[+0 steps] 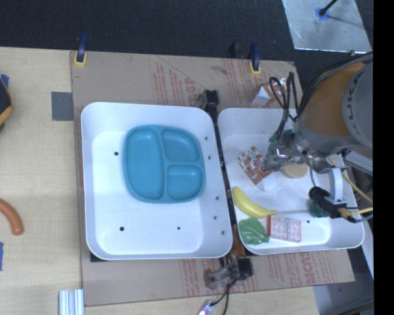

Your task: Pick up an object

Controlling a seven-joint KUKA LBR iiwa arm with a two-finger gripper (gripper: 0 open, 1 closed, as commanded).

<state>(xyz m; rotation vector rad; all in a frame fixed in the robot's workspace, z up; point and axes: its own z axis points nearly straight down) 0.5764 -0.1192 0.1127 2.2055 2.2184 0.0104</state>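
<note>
My gripper (276,157) is low in the right bin (240,125), coming in from the grey arm (331,113) with its orange band on the right. It sits right beside a small red-and-white snack packet (251,162), at that packet's right edge. A tan round object (295,170) lies just right of the gripper, partly hidden by the wrist. Toward the bin's front lie a yellow banana (249,204), a green leafy toy (253,231) and a red-and-white box (284,228).
The left bin (105,238) holds a blue divided plate (163,163). A sausage toy (8,215) lies on the bench far left, outside the bins. Black cables and a connector (322,202) hang by the right bin's right side.
</note>
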